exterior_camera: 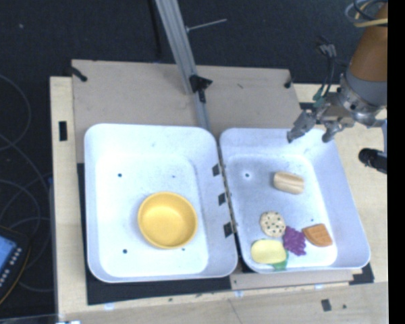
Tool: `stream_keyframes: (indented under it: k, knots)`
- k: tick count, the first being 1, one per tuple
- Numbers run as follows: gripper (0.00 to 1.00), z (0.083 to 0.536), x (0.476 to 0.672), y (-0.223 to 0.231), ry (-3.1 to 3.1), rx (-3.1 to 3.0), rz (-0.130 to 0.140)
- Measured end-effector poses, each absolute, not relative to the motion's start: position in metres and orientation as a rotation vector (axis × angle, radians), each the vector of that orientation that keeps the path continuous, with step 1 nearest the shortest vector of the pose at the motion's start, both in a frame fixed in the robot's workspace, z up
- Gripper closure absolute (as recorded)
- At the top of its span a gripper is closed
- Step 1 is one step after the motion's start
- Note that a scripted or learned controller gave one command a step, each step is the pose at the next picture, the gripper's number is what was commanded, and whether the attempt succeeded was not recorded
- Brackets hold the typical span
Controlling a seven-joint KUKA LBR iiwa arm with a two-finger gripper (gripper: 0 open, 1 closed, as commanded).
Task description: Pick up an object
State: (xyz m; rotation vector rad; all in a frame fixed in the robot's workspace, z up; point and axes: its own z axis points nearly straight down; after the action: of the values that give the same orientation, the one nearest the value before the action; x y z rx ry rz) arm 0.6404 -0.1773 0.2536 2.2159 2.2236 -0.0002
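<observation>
White shallow plastic right bin (337,201): tan bread-roll toy (288,181) at centre; speckled round cookie (273,223), purple grape cluster (294,240), orange wedge (318,235) and yellow-green fruit (268,252) at 6 o'clock. Nothing was lifted; the whole pick remained. Fingers (298,128) were spread, grasping nothing, above the bin's 12 o'clock rim. Left bin (108,147): yellow round bowl (167,219). Pale wooden surface (64,181); dark floor (27,32) beyond.
</observation>
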Motion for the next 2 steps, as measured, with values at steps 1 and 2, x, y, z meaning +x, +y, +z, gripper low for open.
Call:
stream_keyframes:
  k: [1, 2]
  knots:
    - [0.00, 0.254, 0.640, -0.178, 2.224, 2.215, -0.002]
    - [0.00, 0.194, 0.633, -0.174, 2.224, 2.223, -0.007]
